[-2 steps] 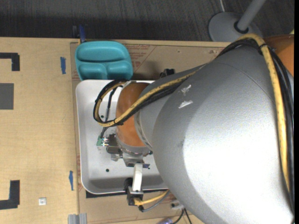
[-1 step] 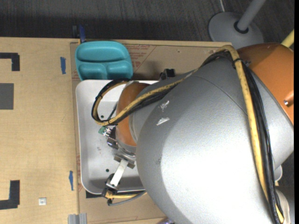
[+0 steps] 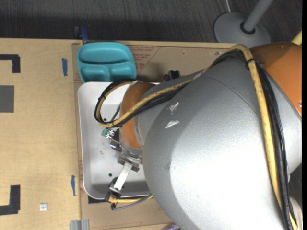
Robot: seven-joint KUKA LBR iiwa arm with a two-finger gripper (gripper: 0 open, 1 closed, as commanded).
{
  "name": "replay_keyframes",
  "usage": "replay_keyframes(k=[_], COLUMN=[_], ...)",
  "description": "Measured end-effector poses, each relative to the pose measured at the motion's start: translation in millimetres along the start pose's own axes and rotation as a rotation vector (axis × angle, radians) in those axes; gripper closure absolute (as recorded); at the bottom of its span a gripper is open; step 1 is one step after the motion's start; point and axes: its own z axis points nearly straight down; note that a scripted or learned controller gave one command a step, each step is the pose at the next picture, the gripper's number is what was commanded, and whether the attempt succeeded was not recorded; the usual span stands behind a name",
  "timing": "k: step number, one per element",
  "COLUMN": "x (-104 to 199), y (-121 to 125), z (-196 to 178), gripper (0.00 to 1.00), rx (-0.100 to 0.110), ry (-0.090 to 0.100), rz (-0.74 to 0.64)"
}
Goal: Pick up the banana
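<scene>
Arm (image 3: 216,147) reached in from the right and blocked most of the white bin (image 3: 91,143). Its orange band (image 3: 128,107) sat over the bin's middle, w/ the gripper (image 3: 123,156) low inside, near the bin floor. Whether the claw was released or clenched, couldn't tell; the wrist hid it from this angle, and nothing could be seen in its grasp.

Banana: location uncertain. A thin yellow curved sliver (image 3: 128,201) lay along the bin's near rim, half under the arm. Could be the banana, could equally be robot cabling. Too little of it showed to say.

A teal plastic tray (image 3: 106,61) sat on the bench (image 3: 38,128) just beyond the bin's far rim, apart from the gripper.

Judged stage: approach or grasp attempt inside the bin, no confirmed hold.

Risks from here, as I read it:
- If that sliver was the banana, the gripper sat off to one side of it, so closing there would prob. catch air.
- A banana pressed against the bin wall leaves no room on the wall side. The claw could hit the rim or push the fruit up the wall.
- A curved, smooth peel may roll or slip out on the lift if caught off-centre, esp. near one end.
- Too firm a clench would bruise it.
- Loose cable loops near the wrist could snag on the rim.
</scene>
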Motion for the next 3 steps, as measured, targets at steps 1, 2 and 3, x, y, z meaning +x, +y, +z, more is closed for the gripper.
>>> replay_keyframes(k=[1, 2, 3], x=[0.0, -98.0, -39.0], y=[-0.2, 56.9, 39.3], z=[0.1, -106.0, 12.6], gripper=[0.00, 0.00, 0.00], rx=[0.001, 0.007, 0.008], ry=[0.000, -0.010, -0.006], rz=[0.000, 0.140, 0.116])
